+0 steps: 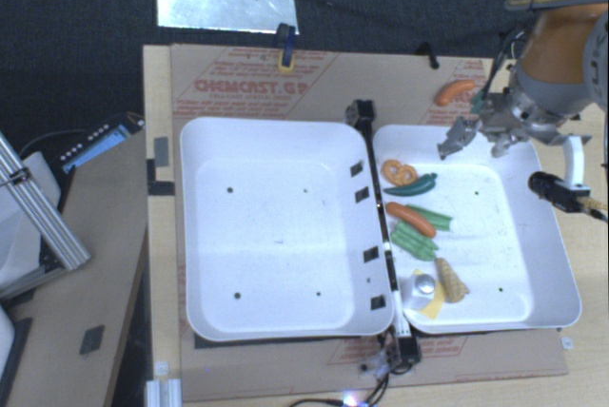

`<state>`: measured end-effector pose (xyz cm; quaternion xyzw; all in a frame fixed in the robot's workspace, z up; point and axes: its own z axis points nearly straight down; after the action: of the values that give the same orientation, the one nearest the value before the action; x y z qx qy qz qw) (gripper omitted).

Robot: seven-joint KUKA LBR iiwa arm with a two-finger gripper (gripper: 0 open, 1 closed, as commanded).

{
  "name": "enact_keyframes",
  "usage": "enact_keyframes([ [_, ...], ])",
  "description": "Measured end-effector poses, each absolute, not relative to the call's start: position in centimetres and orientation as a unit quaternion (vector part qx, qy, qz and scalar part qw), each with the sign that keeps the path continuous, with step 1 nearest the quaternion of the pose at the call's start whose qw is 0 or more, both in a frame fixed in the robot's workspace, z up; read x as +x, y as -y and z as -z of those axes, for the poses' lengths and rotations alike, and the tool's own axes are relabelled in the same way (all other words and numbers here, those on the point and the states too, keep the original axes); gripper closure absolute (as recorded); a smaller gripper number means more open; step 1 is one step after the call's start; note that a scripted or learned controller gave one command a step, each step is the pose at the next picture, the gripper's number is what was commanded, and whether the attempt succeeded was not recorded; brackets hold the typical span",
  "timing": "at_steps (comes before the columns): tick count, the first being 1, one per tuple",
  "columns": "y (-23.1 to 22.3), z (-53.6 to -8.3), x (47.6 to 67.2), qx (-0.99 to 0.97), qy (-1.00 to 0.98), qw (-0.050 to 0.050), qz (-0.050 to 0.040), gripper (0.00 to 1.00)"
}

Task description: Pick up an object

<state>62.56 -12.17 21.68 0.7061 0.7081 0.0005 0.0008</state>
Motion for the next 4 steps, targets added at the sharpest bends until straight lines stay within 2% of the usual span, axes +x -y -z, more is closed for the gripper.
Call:
enact_keyframes([
  [1,9.8,-11.7,57.1,0.707,-0.708,-0.004,0.0021,0.0],
  [2,8.4,-8.7,53.5,0.707,-0.707,0.004,-0.004,0.0],
  [3,8.4,-10.0,53.8,0.706,-0.708,0.006,-0.0059,1.0],
  [4,8.4,-10.0,53.8,0.706,-0.708,0.005,-0.0056,0.0],
])
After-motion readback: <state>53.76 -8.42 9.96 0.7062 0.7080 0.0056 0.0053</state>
